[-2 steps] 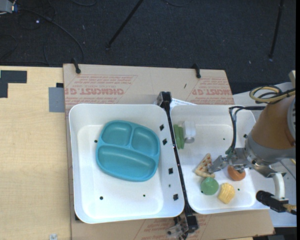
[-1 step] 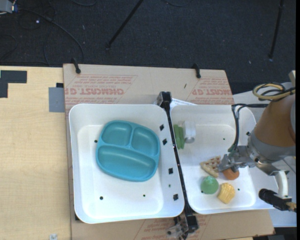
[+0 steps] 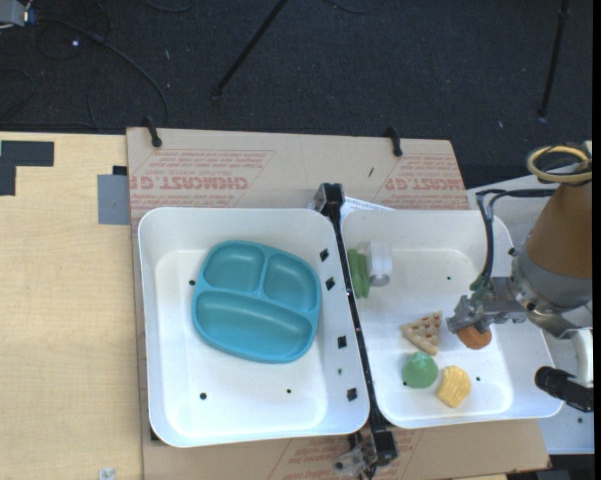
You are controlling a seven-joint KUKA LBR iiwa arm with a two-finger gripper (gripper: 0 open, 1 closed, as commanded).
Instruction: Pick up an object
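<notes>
My gripper (image 3: 469,317) hangs low over the right bin (image 3: 500,408), near its right wall. Directly under its tip lies a small orange-red object (image 3: 475,337), partly covered by the gripper; whether they touch I cannot tell. Just left of it lies a tan pizza-slice toy (image 3: 423,331). A green ball (image 3: 418,370) and a yellow corn piece (image 3: 453,385) rest side by side near the bin's front. A green and white object (image 3: 366,269) lies against the bin's left wall at the back.
The left bin (image 3: 170,388) holds a teal divided plate (image 3: 257,301). A black divider rail (image 3: 346,318) runs between the bins. The arm's orange band (image 3: 570,228) rises at the right edge, with cables beside it.
</notes>
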